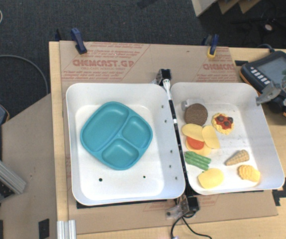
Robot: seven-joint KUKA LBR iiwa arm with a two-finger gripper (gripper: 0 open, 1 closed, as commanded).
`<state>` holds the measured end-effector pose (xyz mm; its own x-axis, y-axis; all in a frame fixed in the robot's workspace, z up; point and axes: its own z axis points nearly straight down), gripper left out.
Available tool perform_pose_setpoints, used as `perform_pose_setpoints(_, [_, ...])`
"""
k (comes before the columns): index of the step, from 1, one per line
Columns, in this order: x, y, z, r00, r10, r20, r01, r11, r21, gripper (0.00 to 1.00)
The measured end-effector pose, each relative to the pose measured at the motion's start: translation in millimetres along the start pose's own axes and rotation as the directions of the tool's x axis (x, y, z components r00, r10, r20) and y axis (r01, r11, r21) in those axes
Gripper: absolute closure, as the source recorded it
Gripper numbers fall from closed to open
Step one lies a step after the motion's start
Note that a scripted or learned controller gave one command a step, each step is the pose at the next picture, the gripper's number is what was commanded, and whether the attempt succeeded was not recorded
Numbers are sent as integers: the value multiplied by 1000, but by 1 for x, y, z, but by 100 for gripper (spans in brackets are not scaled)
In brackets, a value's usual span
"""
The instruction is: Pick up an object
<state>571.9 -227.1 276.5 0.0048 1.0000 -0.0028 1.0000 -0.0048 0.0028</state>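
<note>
Two shallow white bins: left bin [83,96] bears a teal divided plastic plate [116,134]; right bin [262,128] holds toy foods, including a brown round cookie [196,113]. My jaws' state: cannot tell.

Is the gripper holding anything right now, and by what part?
Nothing is held. The gripper sits at the right bin's far right edge, apart from the toy food.

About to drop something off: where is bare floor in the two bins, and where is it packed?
Left bin: bare floor along the near edge below the teal plate, plus strips around it. Right bin: bare along the far edge and right side, beyond the pizza. Crowded: its left half, from cookie to green beans.
</note>
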Motion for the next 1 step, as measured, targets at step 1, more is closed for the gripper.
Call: perform_pose_setpoints(1, [51,-58,-101,1000,-9,-1,9,1000,-10,0])
